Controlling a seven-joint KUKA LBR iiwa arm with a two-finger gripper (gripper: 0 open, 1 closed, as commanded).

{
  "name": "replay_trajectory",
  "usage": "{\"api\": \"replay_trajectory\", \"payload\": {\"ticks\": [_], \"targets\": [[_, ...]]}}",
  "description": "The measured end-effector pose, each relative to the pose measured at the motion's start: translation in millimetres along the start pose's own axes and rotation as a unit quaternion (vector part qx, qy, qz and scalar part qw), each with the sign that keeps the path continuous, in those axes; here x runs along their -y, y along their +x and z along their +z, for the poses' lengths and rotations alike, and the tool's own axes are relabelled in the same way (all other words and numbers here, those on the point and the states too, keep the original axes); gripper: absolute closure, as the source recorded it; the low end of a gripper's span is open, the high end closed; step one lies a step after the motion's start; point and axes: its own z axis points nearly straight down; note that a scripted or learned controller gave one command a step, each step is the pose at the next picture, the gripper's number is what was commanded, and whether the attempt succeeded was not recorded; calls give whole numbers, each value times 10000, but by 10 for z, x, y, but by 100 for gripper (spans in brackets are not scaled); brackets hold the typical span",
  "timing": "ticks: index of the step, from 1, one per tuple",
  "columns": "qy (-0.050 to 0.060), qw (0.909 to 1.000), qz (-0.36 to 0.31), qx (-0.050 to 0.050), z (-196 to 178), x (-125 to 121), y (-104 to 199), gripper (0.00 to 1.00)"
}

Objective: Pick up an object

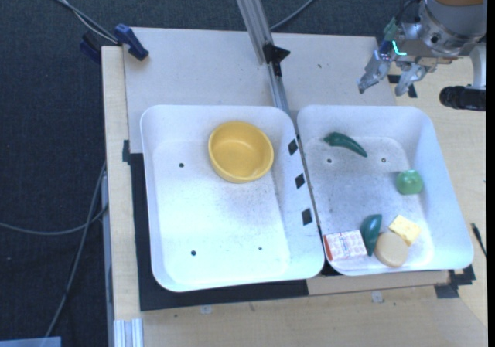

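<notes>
Green and long, a toy pepper lies in the upper part of the right bin, well apart from the other pieces, so it seems the easiest object to pick. Lower in the same bin are a round green item, then, crowded near the bottom edge, a dark teal piece, a yellow block, a tan round piece and a small red and white box. Some of these touch one another. The left bin carries a yellow bowl in its upper part.

By judgement, the task is at its first step: the approach. Nothing is taken yet. The gripper hangs at the upper right of the frame, above the bench beyond the top rim of the right bin, and touches nothing. Its two fingers stand apart with a clear gap, and nothing is between them.

The next move probably calls for travel toward the lower left, over the rim, then a straight descent with the fingers set across the narrow width of the chosen piece.
</notes>
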Motion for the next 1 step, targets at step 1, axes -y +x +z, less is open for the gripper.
{"api": "replay_trajectory", "payload": {"ticks": [1], "targets": [[-40, 10000, -3, 4, -47, -10, 0, 0]]}}
